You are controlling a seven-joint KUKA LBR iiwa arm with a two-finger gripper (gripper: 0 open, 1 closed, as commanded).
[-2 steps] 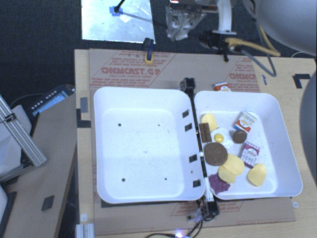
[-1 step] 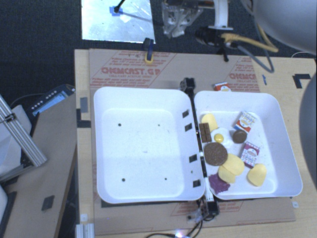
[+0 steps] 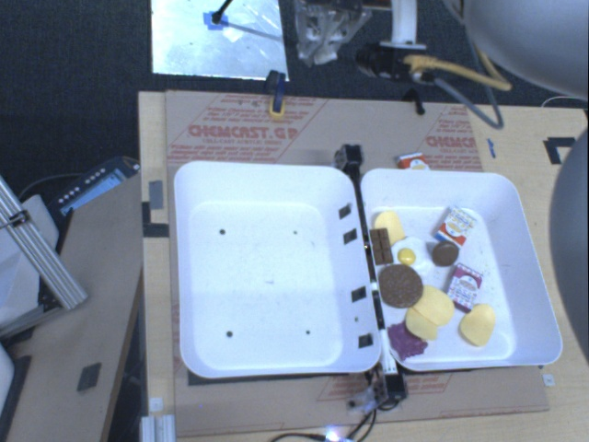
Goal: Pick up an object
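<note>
Gripper raised beyond the bins' far edge; finger state cannot be told. Candidate objects crowd the right bin, well below and right of the fingers: brown disc touching yellow pieces. Risk: descending fingers nudge neighbours and close on nothing.

Toy foods clustered in right bin: brown cookie, yellow pieces, small cartons.
</note>
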